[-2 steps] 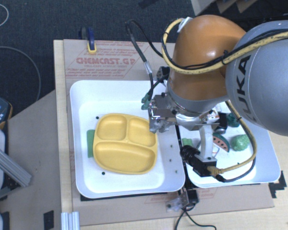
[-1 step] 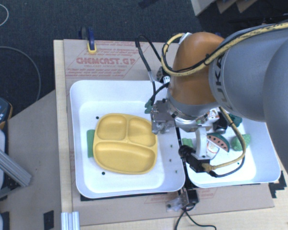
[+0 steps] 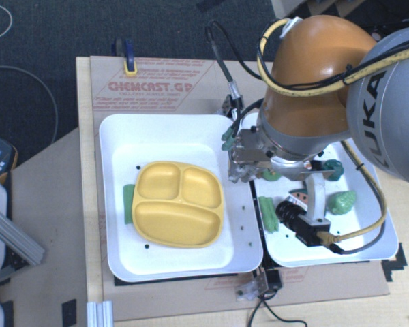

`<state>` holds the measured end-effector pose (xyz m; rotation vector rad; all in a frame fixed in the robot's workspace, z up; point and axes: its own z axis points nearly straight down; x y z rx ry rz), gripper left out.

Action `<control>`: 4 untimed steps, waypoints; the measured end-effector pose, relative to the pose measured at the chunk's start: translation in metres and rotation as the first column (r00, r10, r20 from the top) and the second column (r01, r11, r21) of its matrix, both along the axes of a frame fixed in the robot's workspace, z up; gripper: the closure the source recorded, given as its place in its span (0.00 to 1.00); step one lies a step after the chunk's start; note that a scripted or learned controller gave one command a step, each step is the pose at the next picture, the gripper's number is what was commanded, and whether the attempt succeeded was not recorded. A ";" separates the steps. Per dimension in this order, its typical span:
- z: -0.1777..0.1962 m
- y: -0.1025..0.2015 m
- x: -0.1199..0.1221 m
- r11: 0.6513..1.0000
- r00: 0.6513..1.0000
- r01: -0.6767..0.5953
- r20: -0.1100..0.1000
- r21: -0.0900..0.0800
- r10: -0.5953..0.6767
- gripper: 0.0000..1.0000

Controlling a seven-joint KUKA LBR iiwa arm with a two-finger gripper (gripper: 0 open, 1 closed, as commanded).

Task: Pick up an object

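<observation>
Yellow is the colour of the plate (image 3: 179,204) lying in the left bin (image 3: 116,182). The plate has three hollows and sits near the middle of that bin, closer to its front edge. A green thing (image 3: 128,203) peeks out from under the plate's left side, by the left edge of the bin.

The right bin (image 3: 388,240) holds small things. A green stick (image 3: 268,214) lies along its left edge. A light green lump (image 3: 342,201) sits near its right edge. A teal thing (image 3: 334,169) lies behind the lump, partly under the arm (image 3: 313,80). A small brown thing (image 3: 300,197) lies between the stick and the lump.

The arm is big, with an orange band, and it covers the back half of the right bin. White letters "KUK" can be read on its grey part. The gripper (image 3: 249,159) shows as grey metal over the place where the two bins meet. I cannot tell if it is wide or narrow, and nothing can be seen held in it.

Both bins rest on a brown board (image 3: 157,87). Red letters near its back edge say "CHEMCAST GP". The lines below are too small to read. A blue clamp (image 3: 129,55) grips the board's back edge.
</observation>
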<state>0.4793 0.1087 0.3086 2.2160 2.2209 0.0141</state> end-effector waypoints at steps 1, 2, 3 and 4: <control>0.119 0.021 0.001 1.000 1.000 -0.002 0.007 0.002 0.002 1.00; 0.122 0.021 0.001 1.000 1.000 0.000 -0.005 -0.003 0.000 1.00; 0.132 0.021 0.001 1.000 1.000 -0.002 -0.003 -0.003 0.002 1.00; -0.007 0.020 -0.002 1.000 1.000 0.004 -0.025 -0.008 -0.004 1.00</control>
